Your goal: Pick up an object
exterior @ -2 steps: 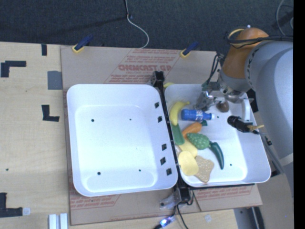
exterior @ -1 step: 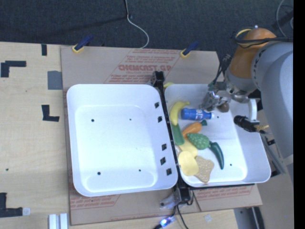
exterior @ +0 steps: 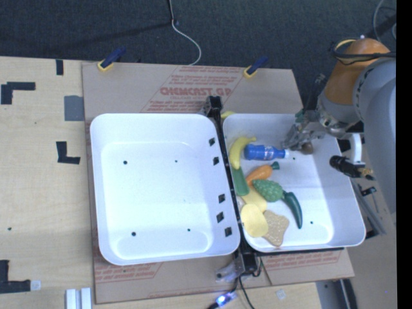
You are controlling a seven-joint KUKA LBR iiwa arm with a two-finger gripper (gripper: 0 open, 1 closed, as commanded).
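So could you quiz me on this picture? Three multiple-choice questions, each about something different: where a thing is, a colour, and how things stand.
1. Where do the toys lie?
A. left bin
B. right bin
C. on the cardboard

2. What colour is the bottle?
A. blue
B. red
C. black

3. Where is the hand?
A. over the left bin
B. outside both bins
C. over the right bin's far side, near the bottle

Answers:
1 B, the toys sit in the right bin.
2 A, the bottle is blue.
3 C, the hand hangs just right of the bottle.
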